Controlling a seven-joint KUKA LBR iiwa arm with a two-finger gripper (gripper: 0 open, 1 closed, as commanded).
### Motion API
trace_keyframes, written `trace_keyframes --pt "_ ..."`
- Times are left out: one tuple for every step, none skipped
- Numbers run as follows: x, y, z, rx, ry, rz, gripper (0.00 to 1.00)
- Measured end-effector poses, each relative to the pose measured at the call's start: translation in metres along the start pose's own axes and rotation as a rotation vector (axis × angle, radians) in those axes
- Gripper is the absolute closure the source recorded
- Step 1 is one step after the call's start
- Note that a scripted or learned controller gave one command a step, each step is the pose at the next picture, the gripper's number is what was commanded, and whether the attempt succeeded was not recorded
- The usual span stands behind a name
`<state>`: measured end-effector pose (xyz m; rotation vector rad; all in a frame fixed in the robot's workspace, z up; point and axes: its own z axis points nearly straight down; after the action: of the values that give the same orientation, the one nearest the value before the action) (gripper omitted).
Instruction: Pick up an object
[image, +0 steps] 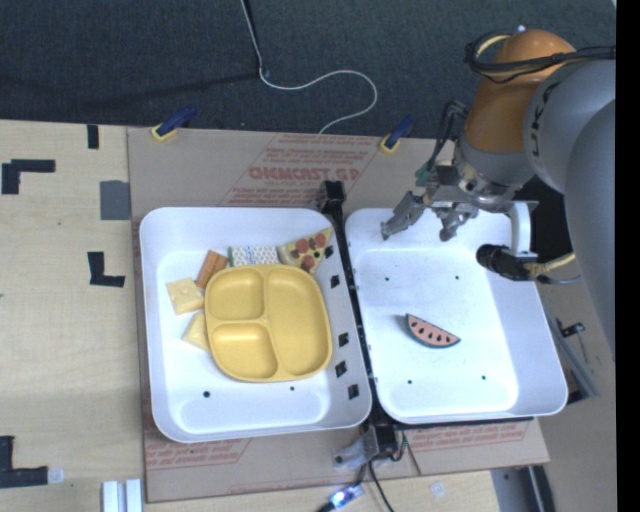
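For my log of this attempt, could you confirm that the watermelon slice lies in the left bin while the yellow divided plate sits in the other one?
Not quite: the camera view shows the watermelon slice in the right bin. The yellow divided plate sits in the other one, the left bin.

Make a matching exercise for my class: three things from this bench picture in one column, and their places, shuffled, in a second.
Things:
1. yellow plate
2. watermelon slice
3. gripper

Places:
A. lying alone in the right bin
B. above the far edge of the right bin
C. in the left bin, among small food pieces

Pairs: 1-C, 2-A, 3-B
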<state>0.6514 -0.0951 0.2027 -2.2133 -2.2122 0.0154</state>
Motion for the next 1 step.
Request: trace_keyframes --pt "0.0002 0.0029 -0.0083 -0.014 -0.001 -0.003 0.00"
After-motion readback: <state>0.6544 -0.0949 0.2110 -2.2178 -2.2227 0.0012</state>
